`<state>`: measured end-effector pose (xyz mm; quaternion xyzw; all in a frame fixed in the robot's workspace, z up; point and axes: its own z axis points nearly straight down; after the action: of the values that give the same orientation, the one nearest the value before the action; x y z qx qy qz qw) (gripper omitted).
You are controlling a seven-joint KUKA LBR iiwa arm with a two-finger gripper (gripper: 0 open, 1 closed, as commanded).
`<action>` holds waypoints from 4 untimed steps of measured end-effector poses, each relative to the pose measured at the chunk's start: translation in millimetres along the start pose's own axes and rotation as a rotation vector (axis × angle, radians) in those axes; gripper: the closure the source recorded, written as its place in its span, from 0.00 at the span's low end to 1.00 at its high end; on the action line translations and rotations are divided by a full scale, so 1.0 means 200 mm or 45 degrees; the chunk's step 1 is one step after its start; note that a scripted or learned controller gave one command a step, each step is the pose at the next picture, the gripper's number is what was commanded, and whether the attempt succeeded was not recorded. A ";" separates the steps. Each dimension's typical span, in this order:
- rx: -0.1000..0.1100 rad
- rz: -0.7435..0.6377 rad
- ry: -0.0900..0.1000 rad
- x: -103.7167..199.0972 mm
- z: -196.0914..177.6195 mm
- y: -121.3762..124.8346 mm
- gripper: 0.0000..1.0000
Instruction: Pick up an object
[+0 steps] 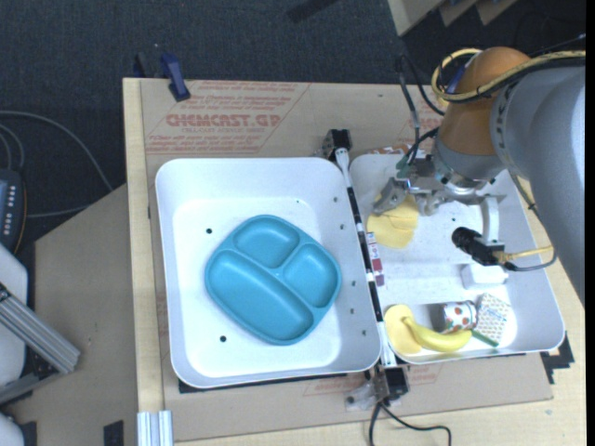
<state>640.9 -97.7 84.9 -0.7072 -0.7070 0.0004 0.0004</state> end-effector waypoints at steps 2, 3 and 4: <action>0.001 0.001 0.000 0.00 0.00 0.01 0.00; -0.005 -0.002 -0.002 -0.06 0.00 0.13 0.00; 0.001 0.000 0.001 -0.02 0.00 -0.02 0.00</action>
<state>637.9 -101.7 84.7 -0.7073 -0.7069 0.0005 0.0007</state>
